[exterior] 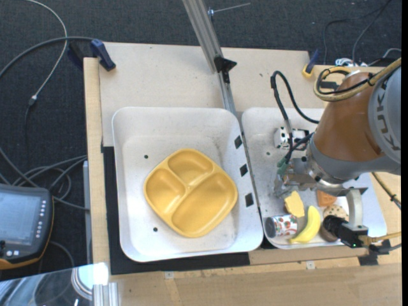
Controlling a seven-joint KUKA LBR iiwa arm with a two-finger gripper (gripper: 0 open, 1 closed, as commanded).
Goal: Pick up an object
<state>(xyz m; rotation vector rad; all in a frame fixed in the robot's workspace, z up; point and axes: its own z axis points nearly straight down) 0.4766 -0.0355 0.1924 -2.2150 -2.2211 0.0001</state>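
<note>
So the banana (308, 226) is sitting at the front edge of the right bin (260, 139), next to a small can (281, 225) and a yellow wedge (294, 204). Gripper (290, 178) hangs just above them, can't tell its state. Yellow divided plate (190, 192) is in the left bin (127, 132).

A robotics lab. A plywood bench (159, 75) stands on dark carpet (38, 107), with loose cables (38, 24) trailing off its left edge and a teach pendant (22, 225) on the floor near its lower left corner. Blue clamps (102, 55) grip its far corners, and an aluminium pole (201, 24) rises from its far edge.
</note>
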